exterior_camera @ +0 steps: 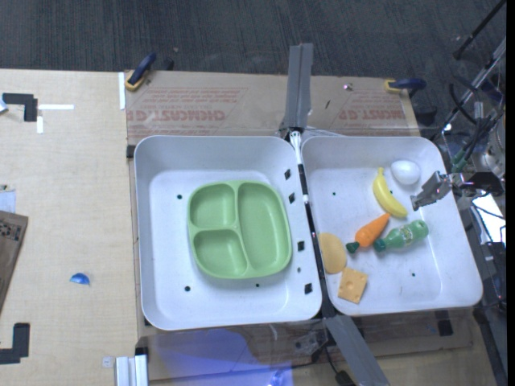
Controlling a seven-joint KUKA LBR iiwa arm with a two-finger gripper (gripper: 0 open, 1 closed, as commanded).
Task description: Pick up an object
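Yellow curved banana (389, 195) beside white egg (404, 171) in right bin (451, 288). Hand (431, 190) just right of banana; finger spread unclear.

the arm (483, 185) is cut off by the right edge, and the gripper (430, 190) looks too small to read.

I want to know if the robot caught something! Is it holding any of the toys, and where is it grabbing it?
Nothing is held. The gripper sits over the right bin, beside the banana and the white egg, with no toy between its fingers.
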